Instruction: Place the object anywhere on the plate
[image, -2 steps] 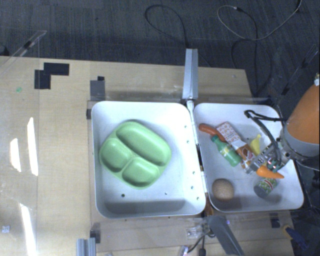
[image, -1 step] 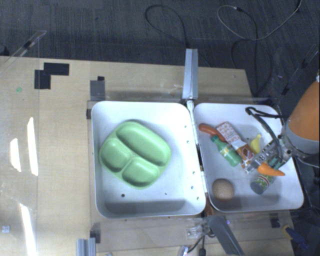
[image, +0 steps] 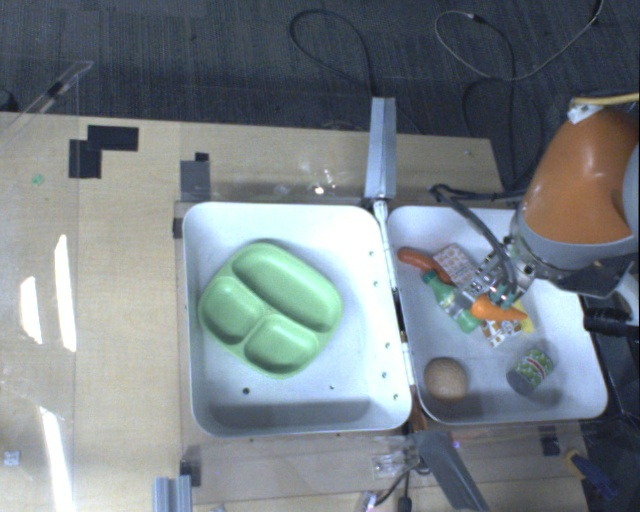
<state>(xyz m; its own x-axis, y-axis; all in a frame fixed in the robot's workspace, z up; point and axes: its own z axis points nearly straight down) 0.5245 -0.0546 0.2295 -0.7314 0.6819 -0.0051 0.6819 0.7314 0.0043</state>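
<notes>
Crowding the end effector (image: 497, 290), grip unclear: carrot (image: 497, 310), bottle (image: 448, 300), brown ball (image: 446, 378).

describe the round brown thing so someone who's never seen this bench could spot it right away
Of the two white bins, take the right bin, the one without the green plate. Look to its near left corner, where the brown ball sits alone by the wall. It is plain, round and tan, unlike the green patterned can beside it and the colourful clutter farther back.
</notes>
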